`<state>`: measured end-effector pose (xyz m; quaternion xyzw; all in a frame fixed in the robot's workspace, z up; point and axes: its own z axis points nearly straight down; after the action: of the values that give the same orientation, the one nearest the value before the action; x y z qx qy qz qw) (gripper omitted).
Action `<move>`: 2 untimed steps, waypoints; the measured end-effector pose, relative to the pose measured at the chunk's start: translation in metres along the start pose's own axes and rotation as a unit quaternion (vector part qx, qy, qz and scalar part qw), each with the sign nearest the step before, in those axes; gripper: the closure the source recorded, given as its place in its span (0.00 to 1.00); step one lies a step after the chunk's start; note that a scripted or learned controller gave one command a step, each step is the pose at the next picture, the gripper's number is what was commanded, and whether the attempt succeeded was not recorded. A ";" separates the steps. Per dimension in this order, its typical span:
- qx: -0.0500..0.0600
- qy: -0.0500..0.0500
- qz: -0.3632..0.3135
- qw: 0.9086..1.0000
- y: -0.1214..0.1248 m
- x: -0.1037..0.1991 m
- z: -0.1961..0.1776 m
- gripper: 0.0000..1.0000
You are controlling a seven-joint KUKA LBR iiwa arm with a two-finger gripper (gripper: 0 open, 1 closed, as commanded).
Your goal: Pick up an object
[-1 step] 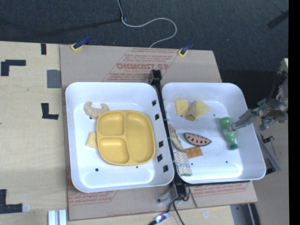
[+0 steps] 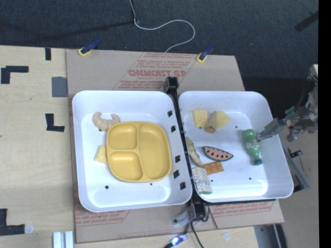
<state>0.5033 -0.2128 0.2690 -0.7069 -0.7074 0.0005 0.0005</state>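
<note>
- The pincer (image 2: 265, 133) sits at the right edge of the frame, just inside the right bin (image 2: 269, 187); whether it is spread or pressed together cannot be told.
- 1 green bottle (image 2: 252, 146) lies just lower left of its tip, nearly touching, long axis running top to bottom with a slight tilt.
- The bottle is small, green, paler toward its lower end.

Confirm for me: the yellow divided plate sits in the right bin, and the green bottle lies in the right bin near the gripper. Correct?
Not quite. The camera view shows the yellow divided plate in the left bin, not the right one. The rest holds: the green bottle lies in the right bin, near the gripper.
</note>
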 end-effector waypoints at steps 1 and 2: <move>0.002 0.000 0.000 1.000 0.000 -0.010 0.055 0.00; 0.002 0.001 0.000 1.000 -0.001 -0.006 0.099 0.00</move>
<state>0.5027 -0.2192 0.1705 -0.7066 -0.7076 0.0017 0.0027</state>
